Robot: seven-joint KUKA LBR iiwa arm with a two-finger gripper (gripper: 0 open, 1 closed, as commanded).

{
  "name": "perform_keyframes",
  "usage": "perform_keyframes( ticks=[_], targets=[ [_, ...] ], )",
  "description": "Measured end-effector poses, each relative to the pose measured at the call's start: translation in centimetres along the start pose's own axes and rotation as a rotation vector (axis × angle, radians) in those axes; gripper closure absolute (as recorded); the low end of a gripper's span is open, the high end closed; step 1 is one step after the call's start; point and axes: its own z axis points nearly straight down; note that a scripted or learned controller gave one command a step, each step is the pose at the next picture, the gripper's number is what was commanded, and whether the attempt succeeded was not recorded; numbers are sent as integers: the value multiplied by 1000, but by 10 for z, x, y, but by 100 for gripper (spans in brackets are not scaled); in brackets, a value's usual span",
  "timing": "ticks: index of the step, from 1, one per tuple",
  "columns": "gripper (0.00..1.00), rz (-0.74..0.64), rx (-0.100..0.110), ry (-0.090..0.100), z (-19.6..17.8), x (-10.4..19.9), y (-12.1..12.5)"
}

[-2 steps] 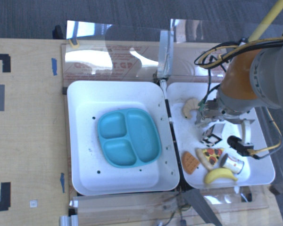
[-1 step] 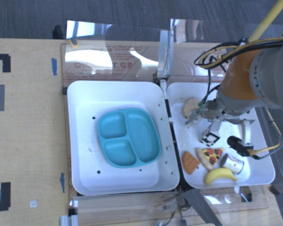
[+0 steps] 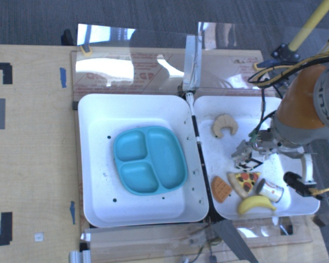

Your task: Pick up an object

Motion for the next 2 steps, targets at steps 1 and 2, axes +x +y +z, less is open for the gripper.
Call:
perform_keyframes(
  ticks=[1,2],
  targets=[
    [100,-3,-3,1,-10,3,1],
    [100,-11,-13,2,-99,61,-19]
  ],
)
